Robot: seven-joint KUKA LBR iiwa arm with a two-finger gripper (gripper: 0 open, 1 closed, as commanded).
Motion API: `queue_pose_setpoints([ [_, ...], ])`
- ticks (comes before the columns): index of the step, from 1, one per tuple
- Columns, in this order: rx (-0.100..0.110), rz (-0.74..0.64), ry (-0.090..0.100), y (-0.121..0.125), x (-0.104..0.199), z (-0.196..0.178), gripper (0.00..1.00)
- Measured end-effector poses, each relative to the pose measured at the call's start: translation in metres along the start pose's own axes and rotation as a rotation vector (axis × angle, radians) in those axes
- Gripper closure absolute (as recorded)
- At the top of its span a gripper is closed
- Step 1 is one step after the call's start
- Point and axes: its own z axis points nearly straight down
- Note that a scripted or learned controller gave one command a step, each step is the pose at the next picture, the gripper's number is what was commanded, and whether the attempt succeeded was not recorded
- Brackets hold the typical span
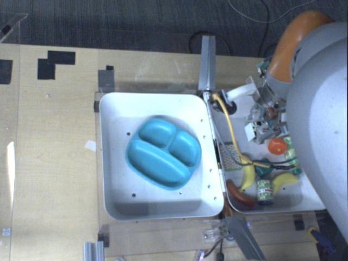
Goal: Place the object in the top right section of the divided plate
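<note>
At the frame's right, the gripper point(267, 125) is hovering over the right white bin point(304, 200), its state impossible to tell, while the blue divided plate point(163, 151) is lying in the left white bin point(111, 145).

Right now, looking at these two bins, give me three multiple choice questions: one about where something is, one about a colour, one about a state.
1. Where does the divided plate lie?
A. left bin
B. right bin
C. on the bench outside the bins

2. What colour is the plate?
A. red
B. blue
C. yellow

3. What do the plate's sections hold?
A. a banana
B. a can
C. nothing

Answers:
1 A, it lies inside the left bin.
2 B, its surface is blue.
3 C, all three sections show bare; the banana and can lie in the right bin, near the end effector.
</note>
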Motion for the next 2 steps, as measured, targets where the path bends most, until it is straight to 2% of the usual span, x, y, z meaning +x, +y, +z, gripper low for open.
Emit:
queue_pose_setpoints([
  [1,-0.001,-0.005,0.000,-0.052,0.013,0.028,1.00],
  [2,-0.003,-0.186,0.002,-0.029,0.002,-0.089,1.00],
])
